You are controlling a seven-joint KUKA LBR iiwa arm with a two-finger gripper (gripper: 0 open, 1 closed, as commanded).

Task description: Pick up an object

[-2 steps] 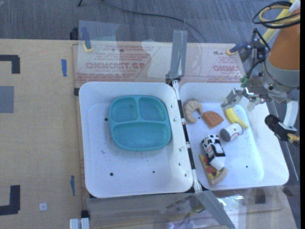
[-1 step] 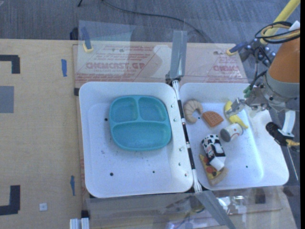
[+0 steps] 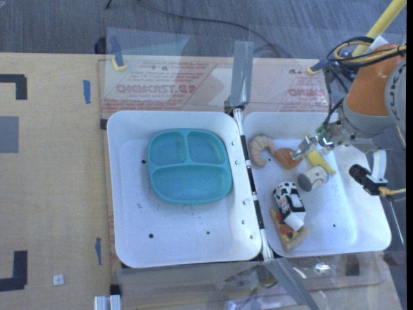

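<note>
Closest to us in the right bin (image 3: 368,237) lies a toy pizza slice (image 3: 288,233), flat on the floor by the middle wall. A black and white toy cow (image 3: 288,199) lies just past it, touching its top end. Next comes a small cream cylinder with a grey end (image 3: 312,179), lying on its side. Just behind that is a yellow block (image 3: 321,161), and an orange-brown piece (image 3: 286,157) sits to its left. A tan croissant (image 3: 260,147) curls near the middle wall, a little apart from the rest.

The gripper (image 3: 308,148) hangs low over the yellow block and the orange-brown piece (the arm comes in from the right, with its orange band (image 3: 375,90) higher up). It looks like it is coming down to grab one of them. Nothing can be seen held in it, and I cannot tell if it is spread or pressed together.

To do this step well, it should aim at one toy alone. The yellow block and the cylinder are packed close, so a sloppy drop could just push them away. Going straight down over the middle of the block seems best, then squeezing, then lifting slowly.

The left bin (image 3: 129,192) holds a teal plate with three sections (image 3: 190,165).
</note>
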